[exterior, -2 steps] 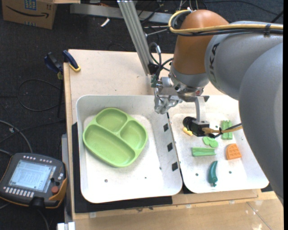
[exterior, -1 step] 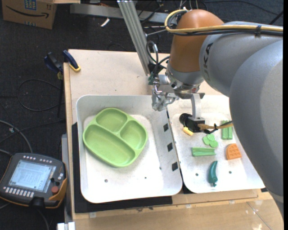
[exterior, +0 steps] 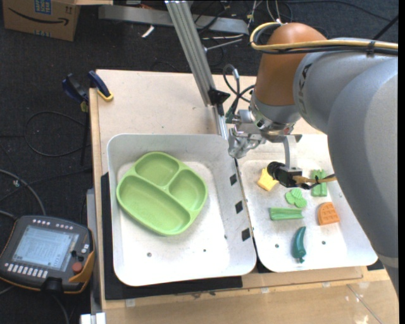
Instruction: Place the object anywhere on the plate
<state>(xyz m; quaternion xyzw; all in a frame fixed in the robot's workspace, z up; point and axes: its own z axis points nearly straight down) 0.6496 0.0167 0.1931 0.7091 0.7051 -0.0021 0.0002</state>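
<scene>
1. The gripper (exterior: 239, 145) hangs below the grey arm (exterior: 354, 82) and its orange band (exterior: 285, 60), over the seam where the two white bins meet, toward their far edge; this view does not let me tell whether it is spread or pressed together
2. The green plate (exterior: 162, 192), divided into three compartments, lies flat in the left bin (exterior: 190, 253), well apart from the gripper
3. Which piece is the task's object cannot be told; every loose piece lies in the right bin (exterior: 345, 250), none of them touching the plate
4. A yellow wedge (exterior: 266, 181) lies closest to the gripper, in the far-left part of that bin
5. A round green piece (exterior: 295, 198) sits just beside the wedge, and a long green piece (exterior: 285, 214) lies crosswise right in front of it
6. An orange ridged block (exterior: 327, 214) rests to the right of the long green piece, with a blocky green piece (exterior: 319, 185) just behind it
7. A teal curved piece (exterior: 299, 243) lies near the bin's front edge
8. Small black tabs (exterior: 239, 205) sit in a row along the seam
9. The pale counter (exterior: 158, 101) carries a blue-and-yellow clamp (exterior: 95, 85) at its far-left corner and a slanting aluminium post (exterior: 193, 50); a teach pendant (exterior: 44, 247) lies on the dark floor to the left, and a cardboard box (exterior: 41, 16) sits farther back
</scene>
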